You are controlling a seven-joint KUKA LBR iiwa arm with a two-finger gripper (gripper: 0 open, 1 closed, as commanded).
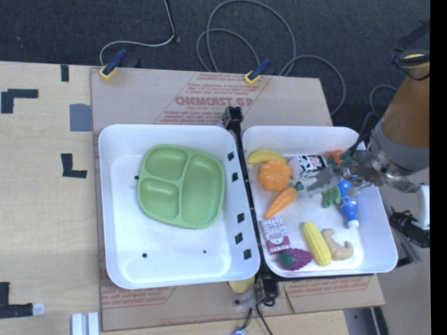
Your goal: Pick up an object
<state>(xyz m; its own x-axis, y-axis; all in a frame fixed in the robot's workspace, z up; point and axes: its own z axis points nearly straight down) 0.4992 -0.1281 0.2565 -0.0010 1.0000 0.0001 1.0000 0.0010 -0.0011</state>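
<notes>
Pincer (pixel 334 180) of mine hovers low, grip state unclear; glossy blue bottle (pixel 347 206) just beside it, knobbly orange pumpkin (pixel 274 175) and tapered carrot (pixel 281 202) farther left.

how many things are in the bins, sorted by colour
Green: 2, the divided plate and a small green piece
Yellow: 2, banana, corn cob
Orange: 2, pumpkin, carrot
Blue: 1, bottle
Purple: 1, grapes
Tan: 1, ginger-like piece
Printed packets: 2
Total: 11
</notes>
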